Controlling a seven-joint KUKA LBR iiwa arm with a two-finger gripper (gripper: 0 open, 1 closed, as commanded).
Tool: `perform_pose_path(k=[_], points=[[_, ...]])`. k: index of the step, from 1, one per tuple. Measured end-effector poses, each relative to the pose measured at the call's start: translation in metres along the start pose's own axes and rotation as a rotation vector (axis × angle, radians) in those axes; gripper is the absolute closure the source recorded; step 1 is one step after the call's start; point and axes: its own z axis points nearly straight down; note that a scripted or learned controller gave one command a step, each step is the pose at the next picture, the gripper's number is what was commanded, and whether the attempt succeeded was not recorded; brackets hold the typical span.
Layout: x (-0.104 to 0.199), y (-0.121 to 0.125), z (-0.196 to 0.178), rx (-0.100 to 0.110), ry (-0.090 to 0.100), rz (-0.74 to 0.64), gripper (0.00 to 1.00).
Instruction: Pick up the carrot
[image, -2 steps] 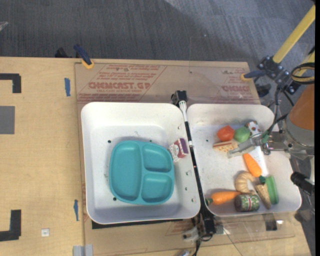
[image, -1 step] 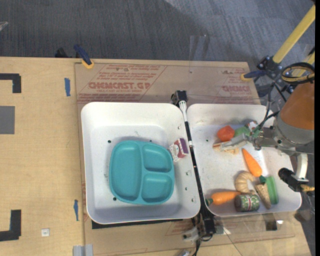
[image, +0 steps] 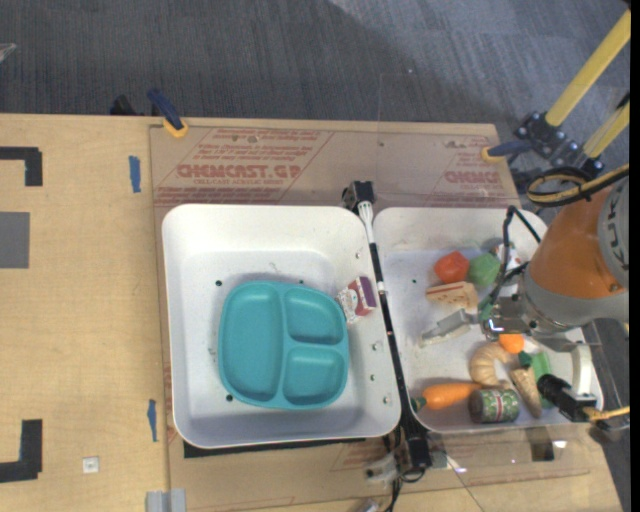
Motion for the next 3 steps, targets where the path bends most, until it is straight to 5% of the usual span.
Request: perform_pose_path(k=[1, 2, 3], points=[[-0.001, 0.002, -0.01, -0.003, -0.001, 0.001, 1.0], [0.059, 0.029, -0.104, -0.008, -0.001, 0.172, 1.0], [-0.019, 0.066, -0.167, -0.009, -0.009, -0.298, 1.0]])
